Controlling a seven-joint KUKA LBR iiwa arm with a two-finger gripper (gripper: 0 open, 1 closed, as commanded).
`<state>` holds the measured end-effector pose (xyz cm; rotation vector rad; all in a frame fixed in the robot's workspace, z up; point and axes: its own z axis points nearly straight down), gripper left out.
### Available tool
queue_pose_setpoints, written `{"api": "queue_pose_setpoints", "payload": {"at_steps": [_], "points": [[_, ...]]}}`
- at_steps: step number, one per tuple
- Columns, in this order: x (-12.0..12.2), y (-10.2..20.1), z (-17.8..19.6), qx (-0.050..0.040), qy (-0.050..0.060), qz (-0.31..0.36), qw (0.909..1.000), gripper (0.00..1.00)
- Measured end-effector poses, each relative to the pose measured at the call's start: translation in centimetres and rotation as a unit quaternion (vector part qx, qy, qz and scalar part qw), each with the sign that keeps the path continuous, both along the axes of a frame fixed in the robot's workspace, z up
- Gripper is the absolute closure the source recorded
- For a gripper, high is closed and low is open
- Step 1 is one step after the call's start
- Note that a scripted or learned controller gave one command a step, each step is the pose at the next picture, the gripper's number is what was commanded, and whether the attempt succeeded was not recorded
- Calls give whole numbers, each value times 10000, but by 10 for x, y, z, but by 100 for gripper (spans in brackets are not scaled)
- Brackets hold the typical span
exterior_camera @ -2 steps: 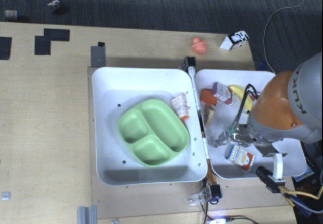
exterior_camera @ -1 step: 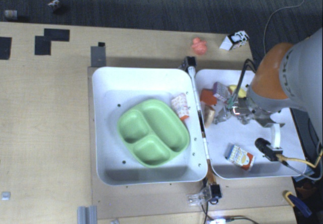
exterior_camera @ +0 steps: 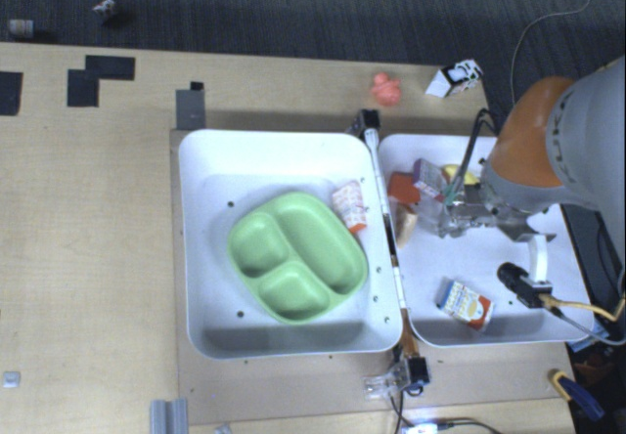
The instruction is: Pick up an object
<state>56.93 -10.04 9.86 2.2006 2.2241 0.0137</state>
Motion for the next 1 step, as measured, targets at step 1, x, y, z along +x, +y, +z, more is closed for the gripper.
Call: {"api": "queue_pose_setpoints", "payload": {"at_steps": [1], "points": [[79,-20,72,9,45,-22,10000,100]]}}
